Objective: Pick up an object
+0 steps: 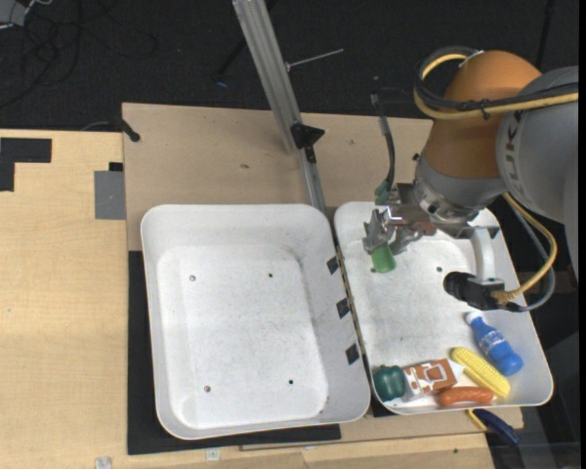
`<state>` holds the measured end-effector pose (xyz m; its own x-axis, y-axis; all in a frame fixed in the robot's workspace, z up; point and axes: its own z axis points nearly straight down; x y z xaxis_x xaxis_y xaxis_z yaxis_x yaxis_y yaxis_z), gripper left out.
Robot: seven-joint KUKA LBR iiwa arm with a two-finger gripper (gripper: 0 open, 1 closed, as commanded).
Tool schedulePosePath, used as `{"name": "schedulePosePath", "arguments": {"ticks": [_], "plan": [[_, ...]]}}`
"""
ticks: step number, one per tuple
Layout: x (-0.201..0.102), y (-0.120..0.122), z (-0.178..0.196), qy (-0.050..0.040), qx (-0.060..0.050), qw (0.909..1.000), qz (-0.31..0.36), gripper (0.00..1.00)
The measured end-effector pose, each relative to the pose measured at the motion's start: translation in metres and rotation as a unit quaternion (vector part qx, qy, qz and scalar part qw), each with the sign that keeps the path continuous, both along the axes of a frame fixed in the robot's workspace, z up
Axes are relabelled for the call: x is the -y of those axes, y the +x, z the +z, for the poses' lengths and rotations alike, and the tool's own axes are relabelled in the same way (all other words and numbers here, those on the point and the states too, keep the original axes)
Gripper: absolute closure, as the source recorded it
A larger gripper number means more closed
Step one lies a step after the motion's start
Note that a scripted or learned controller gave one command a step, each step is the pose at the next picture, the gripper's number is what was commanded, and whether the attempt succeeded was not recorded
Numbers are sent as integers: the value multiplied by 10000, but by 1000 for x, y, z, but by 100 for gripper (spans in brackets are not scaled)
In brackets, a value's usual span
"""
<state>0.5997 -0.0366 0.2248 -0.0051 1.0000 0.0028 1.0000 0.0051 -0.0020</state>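
My gripper [382, 242] hangs over the upper left part of the right bin [420, 306], close to the divider between the bins. A small green cylinder [382, 259] sits between its fingertips, and the fingers are shut on it. The cylinder looks slightly raised off the bin floor. Along the bin's front and right edge lie a blue bottle [494, 346], a yellow corn cob [481, 370], an orange-red sausage shape [464, 396], an orange and white packet [431, 374] and a dark green item [389, 382].
The left bin [176, 262] lies beside the right one, with black clips [343, 307] along their shared edge. A metal rail [273, 76] slants up from behind the bins. A black cable fitting [466, 287] on the arm hangs over the right bin.
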Motion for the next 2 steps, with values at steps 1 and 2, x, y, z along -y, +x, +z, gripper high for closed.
{"name": "schedulePosePath", "arguments": {"ticks": [1,2], "plan": [[-48,-12,11,-1,-11,10000,-4,100],[-110,-23,5,-2,-18,10000,3,100]]}}
